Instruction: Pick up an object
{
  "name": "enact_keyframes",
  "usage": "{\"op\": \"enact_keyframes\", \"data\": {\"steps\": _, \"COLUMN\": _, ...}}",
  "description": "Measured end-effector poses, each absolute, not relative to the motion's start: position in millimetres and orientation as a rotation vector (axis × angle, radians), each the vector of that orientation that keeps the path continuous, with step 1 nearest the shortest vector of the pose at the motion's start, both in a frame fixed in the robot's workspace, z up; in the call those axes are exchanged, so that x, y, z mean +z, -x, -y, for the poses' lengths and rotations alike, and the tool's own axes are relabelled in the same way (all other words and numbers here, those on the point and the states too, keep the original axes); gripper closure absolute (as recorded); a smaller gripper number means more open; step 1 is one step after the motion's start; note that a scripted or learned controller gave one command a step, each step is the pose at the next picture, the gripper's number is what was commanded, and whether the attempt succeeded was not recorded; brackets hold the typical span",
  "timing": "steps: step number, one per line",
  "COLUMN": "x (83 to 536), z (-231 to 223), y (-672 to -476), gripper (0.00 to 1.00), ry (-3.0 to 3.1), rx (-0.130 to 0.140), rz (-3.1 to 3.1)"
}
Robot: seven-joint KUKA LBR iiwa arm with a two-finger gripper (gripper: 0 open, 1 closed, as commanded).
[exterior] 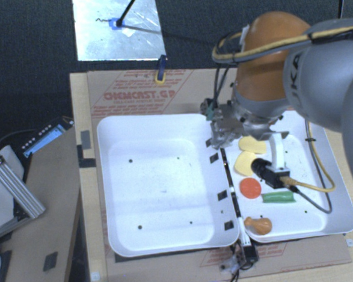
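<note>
My gripper (219, 133) hangs over the left rim of the right bin (335, 216), close to the divide between the two bins. The grey wrist and orange band above cover much of it. Just right of it lie two pale yellow pieces, one (252, 144) above the other (245, 162). Nearer the front are a red disc (250, 187), a green block (278, 197) and a brown lumpy piece (258, 225) by the front rim. I see nothing held in the gripper.
The left bin (119, 232) sits beside the right one on a cardboard sheet (137, 92). A shiny foil square (117, 27) lies behind the bins. A metal frame (11, 185) stands at the left edge.
</note>
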State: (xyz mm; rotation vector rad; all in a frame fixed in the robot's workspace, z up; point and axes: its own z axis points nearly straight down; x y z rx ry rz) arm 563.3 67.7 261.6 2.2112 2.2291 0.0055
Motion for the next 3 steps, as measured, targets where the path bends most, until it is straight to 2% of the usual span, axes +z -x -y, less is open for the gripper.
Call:
{"op": "enact_keyframes", "data": {"steps": 1, "x": 229, "z": -115, "y": -620.6, "gripper": 1.00, "ry": -2.211, "rx": 0.006, "rz": -2.227}}
{"op": "enact_keyframes", "data": {"steps": 2, "x": 236, "z": -189, "y": -614.2, "gripper": 1.00, "ry": -2.211, "rx": 0.006, "rz": -2.231}}
{"op": "enact_keyframes", "data": {"steps": 3, "x": 212, "z": -230, "y": -640.0, "gripper": 1.00, "ry": -2.213, "rx": 0.006, "rz": -2.228}}
